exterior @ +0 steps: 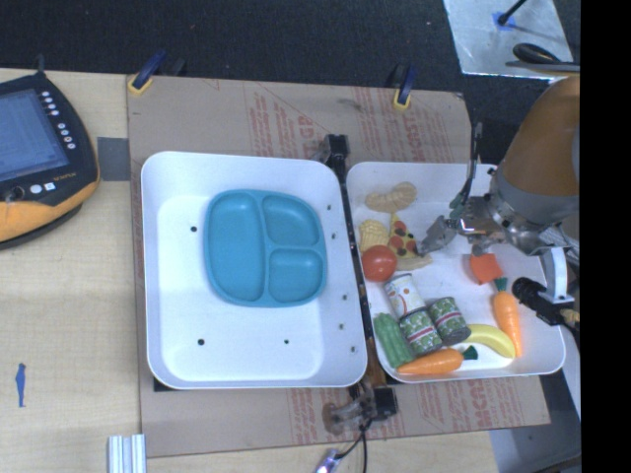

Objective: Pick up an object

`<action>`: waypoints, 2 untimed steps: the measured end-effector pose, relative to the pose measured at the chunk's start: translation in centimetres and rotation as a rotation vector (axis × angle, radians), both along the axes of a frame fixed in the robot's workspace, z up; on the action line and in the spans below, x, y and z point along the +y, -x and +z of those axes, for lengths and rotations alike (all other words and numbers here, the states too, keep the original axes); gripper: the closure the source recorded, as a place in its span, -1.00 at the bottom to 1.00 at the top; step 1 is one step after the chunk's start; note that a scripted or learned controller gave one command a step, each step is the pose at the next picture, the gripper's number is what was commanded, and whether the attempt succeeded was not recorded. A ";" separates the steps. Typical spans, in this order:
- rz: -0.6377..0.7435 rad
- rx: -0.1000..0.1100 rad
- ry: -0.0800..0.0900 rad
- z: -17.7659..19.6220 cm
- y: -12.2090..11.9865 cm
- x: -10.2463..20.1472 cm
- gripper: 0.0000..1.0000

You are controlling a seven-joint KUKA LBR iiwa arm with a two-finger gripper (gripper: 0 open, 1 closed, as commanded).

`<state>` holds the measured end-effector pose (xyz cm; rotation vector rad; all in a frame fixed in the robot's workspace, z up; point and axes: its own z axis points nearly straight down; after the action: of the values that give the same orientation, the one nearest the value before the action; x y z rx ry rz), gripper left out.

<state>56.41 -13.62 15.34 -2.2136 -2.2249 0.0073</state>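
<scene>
Nearest you, front of the right bin (548, 368): an orange carrot (429, 365) lying flat, a green cucumber (390, 341), two dark cans (434, 325) side by side, a banana (491, 339), and a second carrot (507, 321) on the right. All look like light, hard plastic toys w/ smooth, rounded, prob slippery skins, so you'd want to pinch across the narrow width, mid-length. They're packed touching; expect neighbours to get nudged.

Mid bin: a small white can (400, 292), a red tomato (379, 263) & an orange block (484, 268) standing apart. The block's flat sides make it your easiest grip.

Further back: corn (373, 234), a pale bread-like piece (391, 197). The end effector (438, 235) hangs just beside the corn/tomato cluster, fingers apart, nothing between them.

Left bin (168, 190) holds a blue divided plate (264, 246). A yellow pendant (39, 156) sits at the bench's far left.
</scene>
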 end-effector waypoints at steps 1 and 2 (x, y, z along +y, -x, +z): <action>0.001 -0.001 0.000 -6.2 -5.4 2.7 -1.00; 0.002 -0.001 0.002 -5.2 -5.4 2.5 1.00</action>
<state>61.84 -11.09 10.18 -2.2129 -2.2286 0.0086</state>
